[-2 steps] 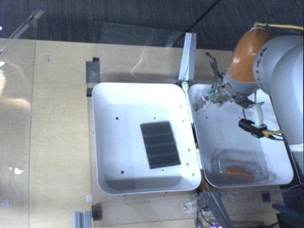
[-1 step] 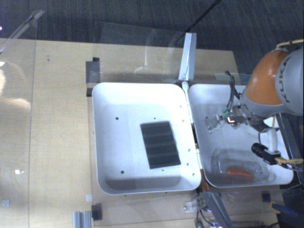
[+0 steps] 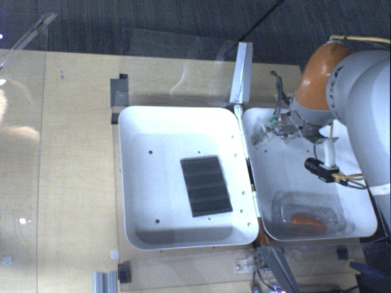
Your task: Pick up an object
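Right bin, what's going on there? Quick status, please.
Gripper low over right bin's far corner, nothing seen held. Clear container with orange piece lies untouched near front. Dark ridged slab in left bin.

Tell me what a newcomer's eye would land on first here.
First the grey arm with its orange band, looming over the right bin. Next the dark ribbed slab lying flat mid left bin. Then a clear container with something orange inside at the right bin's near edge.

The arm (image 3: 360,102) is cut off by the right edge. Its gripper (image 3: 278,127) is too small and blurred to read. Below it, a clear container (image 3: 308,215) blurs an orange object (image 3: 307,222).
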